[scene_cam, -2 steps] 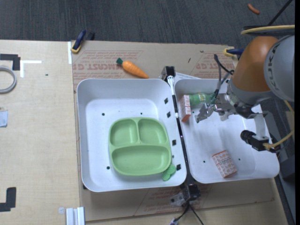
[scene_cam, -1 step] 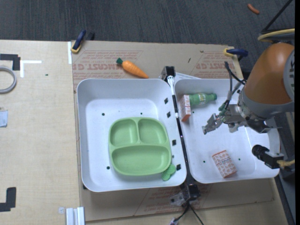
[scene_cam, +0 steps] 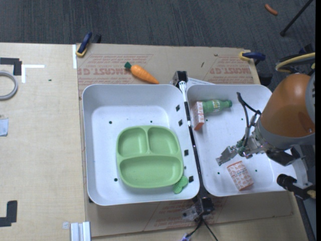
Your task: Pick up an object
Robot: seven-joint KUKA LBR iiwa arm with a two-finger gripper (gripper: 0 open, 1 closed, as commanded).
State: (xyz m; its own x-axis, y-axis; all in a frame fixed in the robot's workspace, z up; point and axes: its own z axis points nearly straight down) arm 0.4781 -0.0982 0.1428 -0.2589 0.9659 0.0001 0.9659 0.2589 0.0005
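Dark carpet surrounds a pale wooden surface (scene_cam: pixel 40 149) that carries a cardboard sheet (scene_cam: pixel 150 64) with two white bins side by side.

Nearest, in the right bin (scene_cam: pixel 220 185), a small red-and-white carton (scene_cam: pixel 239 175) lies flat by the front edge, probably the likeliest thing to pick. The gripper (scene_cam: pixel 228 154) hangs just above and beside it, tilted toward the bin's middle. Nothing shows between the fingers; whether they are wide or narrow I cannot tell.

In the left bin (scene_cam: pixel 100 185), a green divided plate (scene_cam: pixel 149 156) fills the middle, with a small green thing (scene_cam: pixel 181 185) at its front right corner.

Farther back in the right bin, a green bottle (scene_cam: pixel 216 105) and a red box (scene_cam: pixel 199 113) rest near the dividing wall. Beyond the bins, a toy carrot (scene_cam: pixel 142 73) lies on the cardboard, out of easy reach.
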